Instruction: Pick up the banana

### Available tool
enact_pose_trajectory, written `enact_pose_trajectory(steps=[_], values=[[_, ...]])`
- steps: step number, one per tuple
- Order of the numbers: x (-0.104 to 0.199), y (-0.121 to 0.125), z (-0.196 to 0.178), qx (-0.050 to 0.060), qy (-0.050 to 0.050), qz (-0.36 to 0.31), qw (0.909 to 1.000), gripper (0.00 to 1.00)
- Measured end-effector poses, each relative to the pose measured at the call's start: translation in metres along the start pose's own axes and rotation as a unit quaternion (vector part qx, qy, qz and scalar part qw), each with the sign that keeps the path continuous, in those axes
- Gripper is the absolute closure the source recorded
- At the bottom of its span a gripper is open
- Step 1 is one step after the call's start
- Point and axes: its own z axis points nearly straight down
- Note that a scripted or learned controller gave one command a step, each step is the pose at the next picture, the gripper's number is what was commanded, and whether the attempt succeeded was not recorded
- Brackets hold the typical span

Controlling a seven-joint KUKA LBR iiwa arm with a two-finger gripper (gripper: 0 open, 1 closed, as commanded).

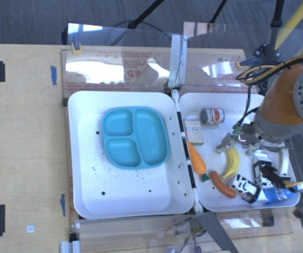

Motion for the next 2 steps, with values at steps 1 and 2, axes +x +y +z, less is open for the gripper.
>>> enact_pose_trajectory(steps=[1,2], values=[[0.000,0.001,-0.011,-0.003,-0.001,0.001,1.0000,1.00],[0.038,0.034,-0.167,0.001,-0.001,0.026,0.9997,1.00]])
